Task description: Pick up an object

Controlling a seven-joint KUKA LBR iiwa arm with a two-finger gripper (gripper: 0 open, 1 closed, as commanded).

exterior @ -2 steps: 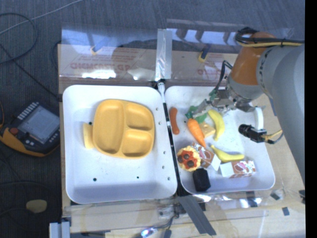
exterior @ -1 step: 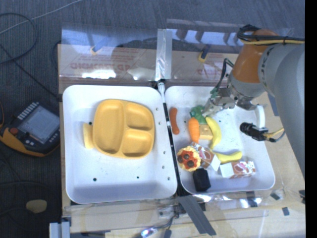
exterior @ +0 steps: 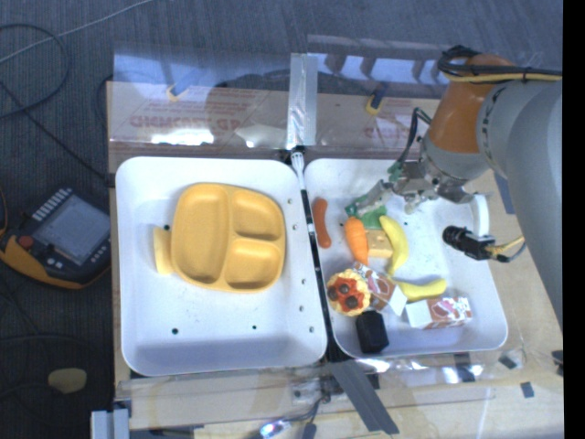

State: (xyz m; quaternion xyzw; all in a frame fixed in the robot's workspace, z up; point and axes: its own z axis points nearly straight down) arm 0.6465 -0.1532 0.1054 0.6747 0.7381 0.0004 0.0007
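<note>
While the arm (exterior: pixel 512 144) reaches in from view-right, camera view: gripper (exterior: pixel 409 195) is over the far half of the right bin (exterior: pixel 480 332). Can't tell whether it is open or closed, since the tip is small and lost against clutter. Nothing visibly held.

Closest candidates, as a judgement:
- Green piece (exterior: pixel 366 206): just view-left of the gripper. It may be touching it, can't confirm.
- Banana (exterior: pixel 395 243): just toward the near rim and slightly view-left of the gripper, looks apart from it.

Banana long axis runs far-to-near, tilted a little, with the far end nearest the gripper. Likely target is one of these two. For the banana, the move would be a short shift toward the near rim and a grasp across the long axis.

Carrot (exterior: pixel 356 239) lies view-left of the banana, roughly parallel, with a tan block (exterior: pixel 377 243) between them. That is tight, with some risk of catching a neighbour. Further view-left, sausage (exterior: pixel 321 222) lies along the bin wall, also far-to-near.

Toward the near rim, further from the gripper: second banana (exterior: pixel 422 289), pizza slice (exterior: pixel 348 291), black block (exterior: pixel 371 331), strawberry carton (exterior: pixel 441 311).

Left bin (exterior: pixel 146 337): yellow divided tray (exterior: pixel 228 236), pale yellow piece (exterior: pixel 163 250) at its view-left edge. Both are well apart from the gripper. Single arm, so no choice of side.
</note>
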